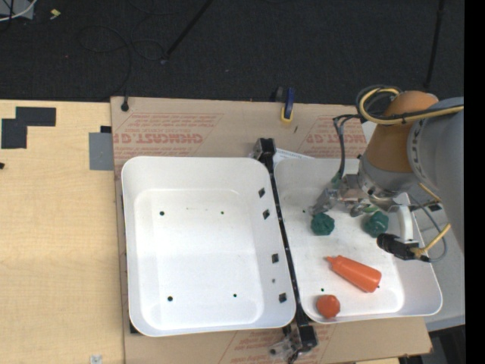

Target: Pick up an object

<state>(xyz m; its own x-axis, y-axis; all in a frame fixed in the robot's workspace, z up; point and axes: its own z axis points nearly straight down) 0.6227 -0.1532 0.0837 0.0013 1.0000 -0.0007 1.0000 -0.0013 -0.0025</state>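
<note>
My arm (436, 150) comes in from the right, and its orange band (394, 139) sits above the far right part of the right bin (424, 308). My jaws hang low over that bin's far half, just above and beside a green lump (323, 224). Whether they are released or clenched I cannot tell: the wrist and its cables cover them, and I see nothing plainly held between them.

The green lump lies on the bin floor, near the divider between the two bins, with its top close under my metal parts; I cannot tell if they touch. A second green lump (374, 221) lies to its right, partly under my wrist. Nearer the camera lies an orange cone (354, 272), on its side, with its narrow end pointing toward the first green lump and its wide end toward the bin's right wall. A small red ball (327, 305) rests near the front rim, just beside the cone but apart from it.

The left bin (130, 241) lies against the right one, and both sit on a sheet of cardboard (189, 131) on the desk (53, 241). A blue clamp (287, 105) grips the cardboard's far edge. A black plug (398, 245) on a cable hangs beside my wrist, over the right side of the right bin.
</note>
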